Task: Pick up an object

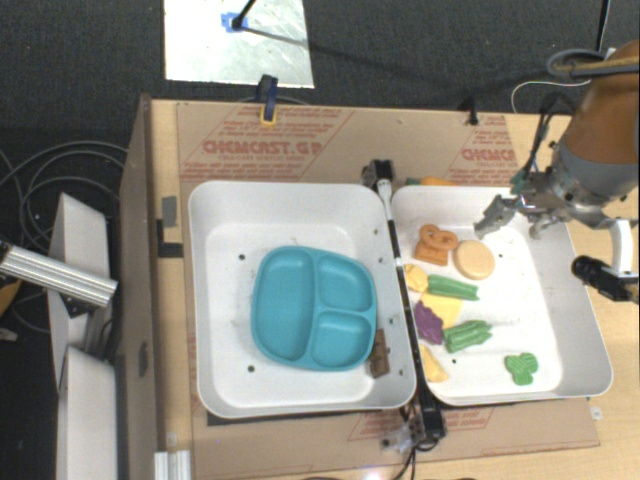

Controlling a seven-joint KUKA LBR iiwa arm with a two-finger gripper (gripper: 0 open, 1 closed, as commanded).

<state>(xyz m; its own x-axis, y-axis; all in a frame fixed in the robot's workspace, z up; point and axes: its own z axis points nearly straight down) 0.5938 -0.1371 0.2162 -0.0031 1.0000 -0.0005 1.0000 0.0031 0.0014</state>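
The right white bin holds several toy foods: an orange pretzel-shaped piece, a round tan cookie, a green bean pod, a purple grape bunch, a green pepper and a small green broccoli. My gripper hangs over the back of this bin, just right of and behind the cookie. It is open, with nothing between its fingers. The arm comes in from the upper right.
The left white bin holds a blue divided plate. A brown piece lies by the ridge between the bins. Yellow pieces lie among the toys. A black part of the arm overhangs the right bin's right side.
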